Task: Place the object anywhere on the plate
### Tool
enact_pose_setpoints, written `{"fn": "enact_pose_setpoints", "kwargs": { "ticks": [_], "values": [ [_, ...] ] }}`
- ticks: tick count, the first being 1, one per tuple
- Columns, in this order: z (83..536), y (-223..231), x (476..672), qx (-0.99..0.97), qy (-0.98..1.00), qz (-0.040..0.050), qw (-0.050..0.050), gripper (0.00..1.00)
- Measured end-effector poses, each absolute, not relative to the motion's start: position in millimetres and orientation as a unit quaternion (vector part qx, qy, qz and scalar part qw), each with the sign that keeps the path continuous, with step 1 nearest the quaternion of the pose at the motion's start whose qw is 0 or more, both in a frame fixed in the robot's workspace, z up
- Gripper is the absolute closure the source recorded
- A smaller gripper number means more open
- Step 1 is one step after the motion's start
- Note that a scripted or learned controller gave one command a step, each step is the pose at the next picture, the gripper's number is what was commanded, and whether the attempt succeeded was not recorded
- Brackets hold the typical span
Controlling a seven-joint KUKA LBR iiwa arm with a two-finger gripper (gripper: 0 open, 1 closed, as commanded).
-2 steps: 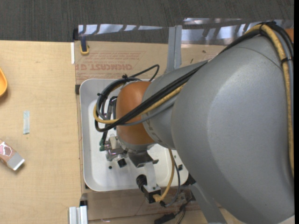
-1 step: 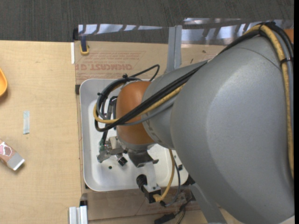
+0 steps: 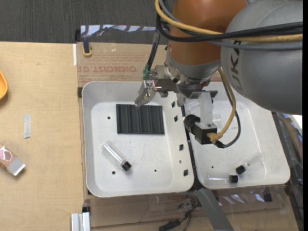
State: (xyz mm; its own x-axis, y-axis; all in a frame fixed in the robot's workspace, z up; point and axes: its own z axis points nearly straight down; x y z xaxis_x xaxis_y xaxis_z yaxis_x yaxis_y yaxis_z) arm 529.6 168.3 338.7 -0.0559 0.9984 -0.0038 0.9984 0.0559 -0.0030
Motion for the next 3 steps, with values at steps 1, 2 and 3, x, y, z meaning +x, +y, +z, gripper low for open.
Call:
{"fn": "enact_pose_setpoints", "kwargs": {
  "ticks": [1, 2, 3],
  "values": [
    [345.7, 168.8, 529.8, 0.686, 0.727, -0.0053, 0.0, 1.0],
    [241.8, 193.6, 493.5, 0.62, 0.785, -0.0024, -0.001, 1.0],
    [241.8, 193.3, 493.6, 0.62, 0.785, -0.0024, -0.001, 0.0]
  ]
}}
